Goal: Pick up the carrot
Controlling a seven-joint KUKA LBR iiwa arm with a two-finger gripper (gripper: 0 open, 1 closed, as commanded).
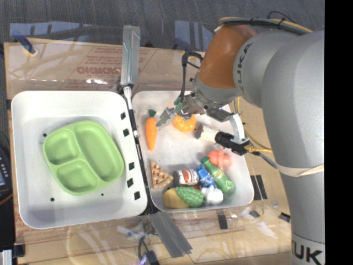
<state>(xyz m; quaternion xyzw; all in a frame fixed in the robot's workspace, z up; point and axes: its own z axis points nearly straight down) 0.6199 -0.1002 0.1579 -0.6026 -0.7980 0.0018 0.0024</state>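
Note:
The carrot [150,132] is orange with a green top. It lies upright along the left wall of the right bin [165,101], in its upper left part. My gripper [180,115] hangs just right of the carrot's top, over an orange round fruit [185,123] that lies partly under it. The carrot lies free on the bin floor, apart from the gripper.
A green divided plate [83,156] lies in the left bin [27,203]. The right bin's front end is crowded with a pizza slice [160,174], a red can [188,177], a green bottle [218,176], a pink fruit [219,158], a yellow piece [172,198] and a green bumpy vegetable [191,196].

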